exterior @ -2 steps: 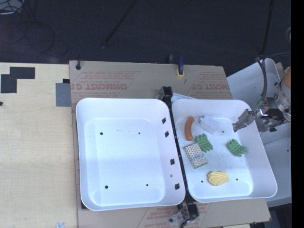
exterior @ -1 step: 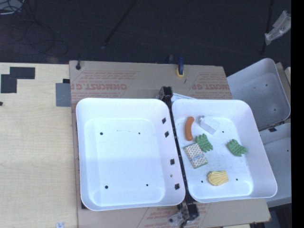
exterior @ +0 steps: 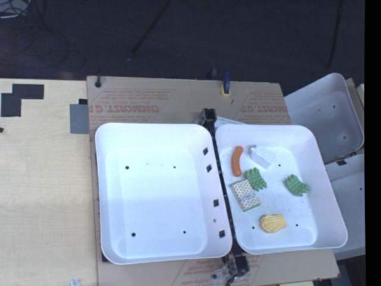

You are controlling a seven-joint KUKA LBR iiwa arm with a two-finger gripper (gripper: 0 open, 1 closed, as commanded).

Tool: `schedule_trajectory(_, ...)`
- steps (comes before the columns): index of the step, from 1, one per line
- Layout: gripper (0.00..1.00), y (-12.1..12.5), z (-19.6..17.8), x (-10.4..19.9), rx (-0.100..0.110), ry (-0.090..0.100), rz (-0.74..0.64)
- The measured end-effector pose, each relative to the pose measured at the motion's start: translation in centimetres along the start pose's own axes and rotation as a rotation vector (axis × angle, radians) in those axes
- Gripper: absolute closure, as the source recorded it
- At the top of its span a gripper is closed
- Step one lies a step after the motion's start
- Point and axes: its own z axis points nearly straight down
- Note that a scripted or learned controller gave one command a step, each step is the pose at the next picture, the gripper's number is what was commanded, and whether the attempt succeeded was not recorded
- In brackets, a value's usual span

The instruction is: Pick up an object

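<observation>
The right bin [exterior: 321,159] holds several small objects. An orange sausage-shaped piece [exterior: 237,160] lies near its upper left. Beside it to the right rests a small white-grey block [exterior: 259,157]. A green leafy piece [exterior: 256,179] sits at the middle, and a second green piece [exterior: 295,185] lies further right. A checkered square packet [exterior: 244,195] lies at the lower left, close to the divider. A yellow corn-like piece [exterior: 272,223] rests near the front.
The left bin [exterior: 107,159] sits beside the right one on a cardboard sheet [exterior: 149,103]. Black clips [exterior: 209,168] run along the seam between the bins. A grey-white plate [exterior: 330,115] stands at the far right. A wooden bench top [exterior: 41,189] lies to the left.
</observation>
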Motion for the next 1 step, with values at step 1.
schedule_trajectory(1, 0.0, -3.04, 26.06, -2.24, 0.016, 0.006, -0.004)
